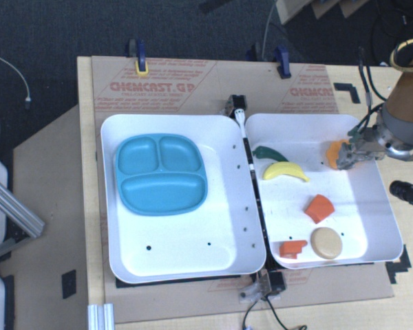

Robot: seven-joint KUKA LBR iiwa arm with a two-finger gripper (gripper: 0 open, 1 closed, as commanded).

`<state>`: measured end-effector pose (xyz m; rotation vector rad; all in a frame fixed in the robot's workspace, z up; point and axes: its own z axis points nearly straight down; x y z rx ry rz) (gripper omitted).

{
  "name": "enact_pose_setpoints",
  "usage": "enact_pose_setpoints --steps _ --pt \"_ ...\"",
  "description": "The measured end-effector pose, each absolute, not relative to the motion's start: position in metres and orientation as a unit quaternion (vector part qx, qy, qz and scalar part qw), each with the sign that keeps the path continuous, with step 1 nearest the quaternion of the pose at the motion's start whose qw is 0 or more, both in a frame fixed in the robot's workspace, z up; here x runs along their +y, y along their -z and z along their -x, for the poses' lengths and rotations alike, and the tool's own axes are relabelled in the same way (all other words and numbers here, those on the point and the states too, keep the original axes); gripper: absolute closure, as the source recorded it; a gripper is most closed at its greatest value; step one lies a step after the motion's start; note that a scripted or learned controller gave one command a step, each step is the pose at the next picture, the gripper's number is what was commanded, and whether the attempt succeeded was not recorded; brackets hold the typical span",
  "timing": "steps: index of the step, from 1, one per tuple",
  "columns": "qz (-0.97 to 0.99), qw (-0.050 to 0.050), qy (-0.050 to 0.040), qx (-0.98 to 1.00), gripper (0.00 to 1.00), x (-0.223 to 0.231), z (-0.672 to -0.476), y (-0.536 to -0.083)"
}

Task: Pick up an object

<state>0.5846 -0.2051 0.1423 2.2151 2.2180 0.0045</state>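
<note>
The right bin holds several small objects. A yellow banana lies near its left wall, with a dark green piece just behind it. An orange-red block sits in the middle. At the front are a tan round piece and a small orange-red piece. My gripper is low in the bin's back right part. A small orange object lies right against its left side, partly hidden by it.
The left bin holds a blue divided plate. A black divider with a clamp runs between the bins. Blue clamps stand on the cardboard at the back. The arm comes in over the right bin's far right corner.
</note>
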Motion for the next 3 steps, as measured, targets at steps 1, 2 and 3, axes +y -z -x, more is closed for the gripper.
enact_pose_setpoints --steps 1,2,3 --pt "-0.706 0.005 -0.0019 0.708 1.00 -0.202 -0.593 -0.205" --pt "-0.706 0.004 -0.0017 0.708 1.00 -0.198 -0.588 -0.253" --pt "-0.705 -0.001 -0.0008 0.709 1.00 -0.140 -0.589 -0.254"
